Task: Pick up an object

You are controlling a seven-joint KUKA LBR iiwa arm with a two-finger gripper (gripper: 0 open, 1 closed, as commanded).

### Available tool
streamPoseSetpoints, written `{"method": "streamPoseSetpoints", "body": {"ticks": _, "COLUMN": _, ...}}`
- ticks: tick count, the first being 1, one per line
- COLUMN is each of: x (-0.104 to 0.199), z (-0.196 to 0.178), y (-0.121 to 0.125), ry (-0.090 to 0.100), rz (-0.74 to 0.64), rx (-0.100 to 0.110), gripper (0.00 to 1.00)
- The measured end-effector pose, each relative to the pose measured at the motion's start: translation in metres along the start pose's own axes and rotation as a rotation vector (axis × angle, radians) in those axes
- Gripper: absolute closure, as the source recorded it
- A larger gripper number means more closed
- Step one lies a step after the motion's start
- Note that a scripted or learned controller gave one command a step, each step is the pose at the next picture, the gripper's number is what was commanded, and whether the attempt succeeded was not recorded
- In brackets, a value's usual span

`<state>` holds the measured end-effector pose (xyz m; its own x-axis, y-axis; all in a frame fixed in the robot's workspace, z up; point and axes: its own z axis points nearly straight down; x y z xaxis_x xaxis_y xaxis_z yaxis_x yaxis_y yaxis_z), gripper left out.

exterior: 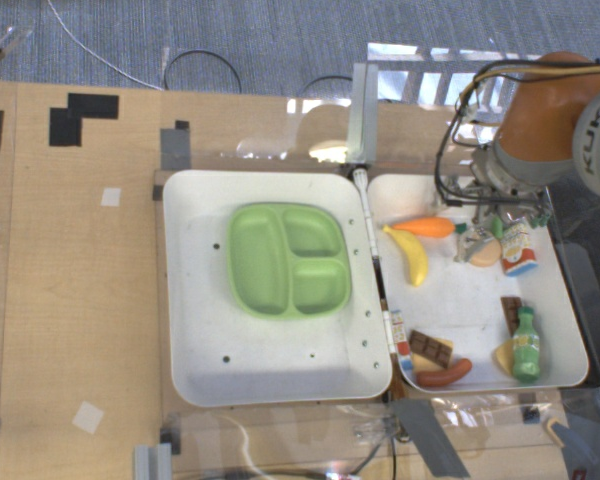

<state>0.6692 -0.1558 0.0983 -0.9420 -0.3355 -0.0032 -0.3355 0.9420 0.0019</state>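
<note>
**Toy food in the right bin, gripper low over its far corner**

Objects lie scattered in the right bin: a carrot touching a banana, a chocolate bar beside a sausage, and a green bottle near the right wall. The gripper hangs over the far part of this bin, just beside a small red-and-white carton; whether its fingers are open or closed cannot be told. The left bin holds a green divided plate.
</note>
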Motion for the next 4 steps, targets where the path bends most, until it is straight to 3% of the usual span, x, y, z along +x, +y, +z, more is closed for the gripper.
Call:
{"method": "streamPoseSetpoints", "body": {"ticks": 1, "x": -0.025, "z": 0.01, "y": 0.073, "ry": -0.01, "rz": -0.051, "rx": 0.004, "gripper": 0.0}}
{"method": "streamPoseSetpoints", "body": {"ticks": 2, "x": 0.011, "z": 0.009, "y": 0.064, "ry": -0.008, "rz": -0.127, "rx": 0.006, "gripper": 0.0}}
{"method": "streamPoseSetpoints", "body": {"ticks": 3, "x": -0.015, "z": 0.01, "y": 0.071, "ry": -0.01, "rz": 0.06, "rx": 0.005, "gripper": 0.0}}
{"method": "streamPoseSetpoints", "body": {"ticks": 4, "x": 0.024, "z": 0.009, "y": 0.078, "ry": -0.01, "rz": 0.076, "rx": 0.005, "gripper": 0.0}}
